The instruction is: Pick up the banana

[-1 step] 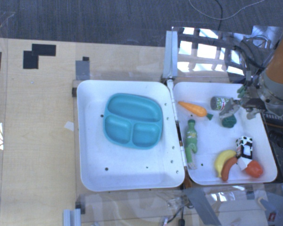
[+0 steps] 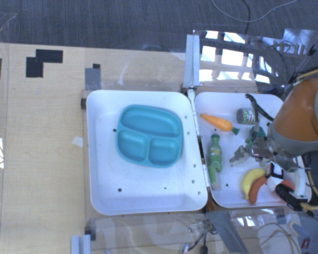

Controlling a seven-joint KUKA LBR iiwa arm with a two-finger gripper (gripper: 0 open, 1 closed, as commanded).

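The yellow banana [image 2: 249, 179] lies in the right bin [image 2: 222, 194], near its front edge, with a red-orange sausage-shaped toy [image 2: 256, 189] against its right side. My gripper [image 2: 253, 161] hangs just above and behind the banana, open, with one silver finger [image 2: 238, 155] splayed to the left. Nothing is between the fingers. The grey arm with its orange band [image 2: 302, 115] covers the right part of this bin.
In the same bin, a green bottle [image 2: 215, 159] lies along the left wall, an orange carrot [image 2: 217, 122] at the back left, and a small can [image 2: 246, 116] at the back. A blue divided plate [image 2: 149, 135] sits in the left bin [image 2: 103, 194].
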